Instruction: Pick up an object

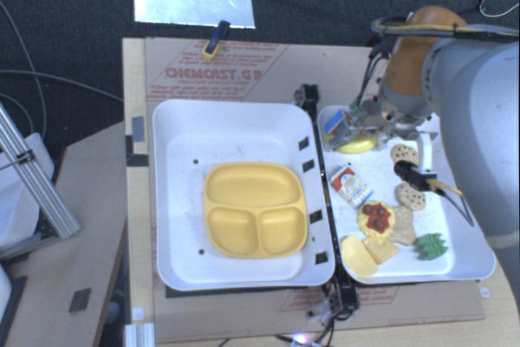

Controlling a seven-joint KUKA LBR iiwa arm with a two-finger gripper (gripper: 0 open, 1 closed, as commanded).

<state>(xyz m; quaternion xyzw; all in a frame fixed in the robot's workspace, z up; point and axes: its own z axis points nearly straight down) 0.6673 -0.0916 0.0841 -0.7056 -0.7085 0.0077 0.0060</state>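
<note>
- Gripper [360, 126] sits low at the far left corner of the right bin [475, 260], just above the banana; whether its fingers are spread or pressed together I cannot tell.
- Two white bins lie side by side; the left bin [175, 175] holds one yellow divided plate [255, 209] with three compartments.
- One sheet of cardboard [244, 69] under the bins reads "CHEMCAST" in red, at 12 o'clock from the left bin.
- One small red-and-white packet [351, 185] lies at 6 o'clock from the gripper; its print is too small to read.
- One yellow banana [357, 146] lies in the right bin's far left corner, long axis running from 9 to 3 o'clock, touching or nearly touching the gripper.
- One pizza slice [377, 217] and one pale yellow round piece [357, 256] lie nearer the front.
- Three brown cookies [411, 196] lie at 4 o'clock from the banana.
- One green toy [431, 245] lies at the front right.
</note>
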